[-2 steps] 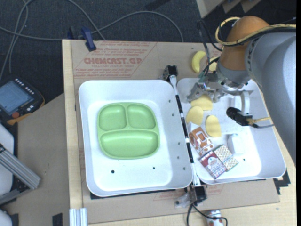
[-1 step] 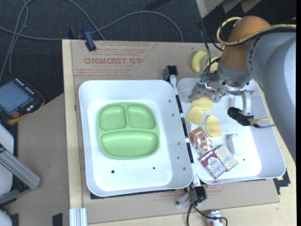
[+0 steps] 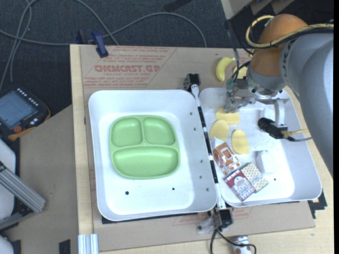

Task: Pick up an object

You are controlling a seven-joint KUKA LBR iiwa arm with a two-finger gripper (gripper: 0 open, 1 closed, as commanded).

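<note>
The right bin (image 3: pixel 296 181) holds several small items. Three pale yellow pieces lie near its left wall: one (image 3: pixel 229 117) just under my gripper, one (image 3: pixel 219 129) beside it and one (image 3: pixel 240 141) a little nearer. An orange and white box (image 3: pixel 224 157), a red patterned packet (image 3: pixel 241 183) and a small white block (image 3: pixel 263 161) lie toward the front. My gripper (image 3: pixel 232 103) hangs low over the bin's back left corner, right above the farthest yellow piece. The grey arm with its orange band (image 3: pixel 275 41) hides the bin's back right part.
The left bin (image 3: pixel 106 194) holds a green divided plate (image 3: pixel 144 146). A clamp bar (image 3: pixel 205 136) runs between the bins. A yellow object (image 3: pixel 224 67) lies on the bench behind the right bin. A black fitting (image 3: pixel 270 126) with a cable sits under the arm.
</note>
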